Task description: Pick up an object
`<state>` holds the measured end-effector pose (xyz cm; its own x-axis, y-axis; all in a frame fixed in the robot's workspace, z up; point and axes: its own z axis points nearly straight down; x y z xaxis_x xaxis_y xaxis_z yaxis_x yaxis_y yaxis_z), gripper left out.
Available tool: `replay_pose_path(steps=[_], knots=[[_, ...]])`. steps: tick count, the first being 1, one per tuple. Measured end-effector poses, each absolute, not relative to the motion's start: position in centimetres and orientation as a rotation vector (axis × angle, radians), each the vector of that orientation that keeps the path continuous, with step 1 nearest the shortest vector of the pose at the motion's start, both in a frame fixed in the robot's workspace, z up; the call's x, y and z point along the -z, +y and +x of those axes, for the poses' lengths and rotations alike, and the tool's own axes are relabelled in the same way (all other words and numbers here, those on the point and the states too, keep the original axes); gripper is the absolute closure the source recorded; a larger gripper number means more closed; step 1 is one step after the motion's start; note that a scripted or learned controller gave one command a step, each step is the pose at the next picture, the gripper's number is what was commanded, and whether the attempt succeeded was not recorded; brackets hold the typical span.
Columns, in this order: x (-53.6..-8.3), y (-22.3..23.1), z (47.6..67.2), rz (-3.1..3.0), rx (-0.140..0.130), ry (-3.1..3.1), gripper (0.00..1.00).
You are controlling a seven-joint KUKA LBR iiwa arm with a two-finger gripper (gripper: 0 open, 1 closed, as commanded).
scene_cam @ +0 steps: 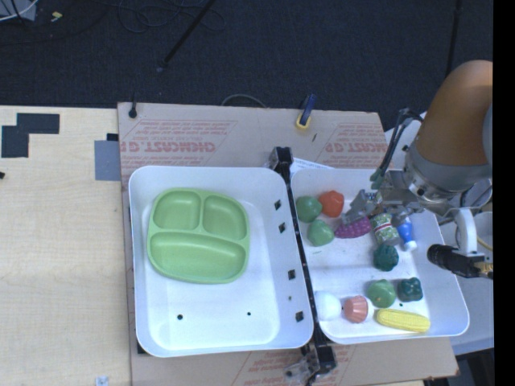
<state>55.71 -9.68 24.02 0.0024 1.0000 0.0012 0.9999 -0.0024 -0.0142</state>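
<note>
The right bin (451,316) holds several small toy foods. Among them are an orange-red piece (331,203), two green round pieces (307,208) (321,233) and a purple piece (352,229). A small labelled can (386,230) lies beside a blue piece (405,234). My gripper (366,207) hangs low over the bin's upper middle, just above the purple piece and next to the can. Nothing shows as lifted off the bin floor.
Nearer the front lie a dark green piece (385,257), a green piece (381,293), a dark green one (410,289), yellow corn (402,320), a pink piece (355,309) and a white one (327,304). The left bin (161,328) holds a green divided plate (198,236).
</note>
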Motion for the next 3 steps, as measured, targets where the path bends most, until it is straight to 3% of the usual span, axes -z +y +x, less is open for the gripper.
replay_pose_path(steps=[1, 3], knots=[[-24.7, -9.7, 56.0, -2.221, -0.001, -2.221, 0.0], [-14.1, -9.0, 56.4, -2.218, -0.007, -2.216, 0.0]])
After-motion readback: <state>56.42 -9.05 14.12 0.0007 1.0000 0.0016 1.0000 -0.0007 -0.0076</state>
